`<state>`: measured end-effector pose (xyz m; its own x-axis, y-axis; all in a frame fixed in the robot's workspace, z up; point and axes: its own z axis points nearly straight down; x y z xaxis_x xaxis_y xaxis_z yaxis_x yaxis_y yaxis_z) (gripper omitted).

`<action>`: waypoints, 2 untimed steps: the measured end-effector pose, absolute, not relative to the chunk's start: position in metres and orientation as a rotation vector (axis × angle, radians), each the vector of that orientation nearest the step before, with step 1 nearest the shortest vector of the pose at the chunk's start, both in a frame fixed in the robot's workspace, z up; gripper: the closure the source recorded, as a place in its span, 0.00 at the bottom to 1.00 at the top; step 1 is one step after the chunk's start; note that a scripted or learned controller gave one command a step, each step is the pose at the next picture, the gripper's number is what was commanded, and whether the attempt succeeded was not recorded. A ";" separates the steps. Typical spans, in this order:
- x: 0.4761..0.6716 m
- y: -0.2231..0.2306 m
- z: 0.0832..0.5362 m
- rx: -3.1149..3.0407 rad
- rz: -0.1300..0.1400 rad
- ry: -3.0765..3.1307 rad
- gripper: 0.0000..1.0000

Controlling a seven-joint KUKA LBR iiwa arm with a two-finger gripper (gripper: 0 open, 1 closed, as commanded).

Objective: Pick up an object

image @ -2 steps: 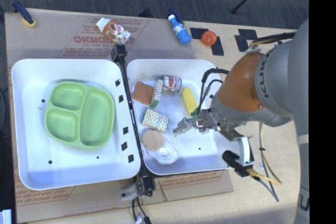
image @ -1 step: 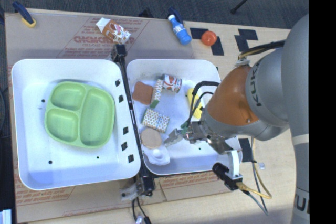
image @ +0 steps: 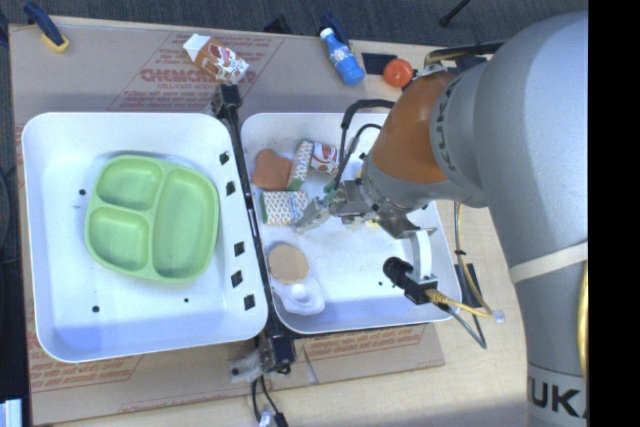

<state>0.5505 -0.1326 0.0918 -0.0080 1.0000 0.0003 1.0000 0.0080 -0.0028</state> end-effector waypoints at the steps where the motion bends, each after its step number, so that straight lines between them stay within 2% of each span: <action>1: 0.550 -0.133 0.102 -2.206 0.005 -2.231 1.00; 2: 0.505 -0.197 0.167 -2.218 0.002 -2.226 1.00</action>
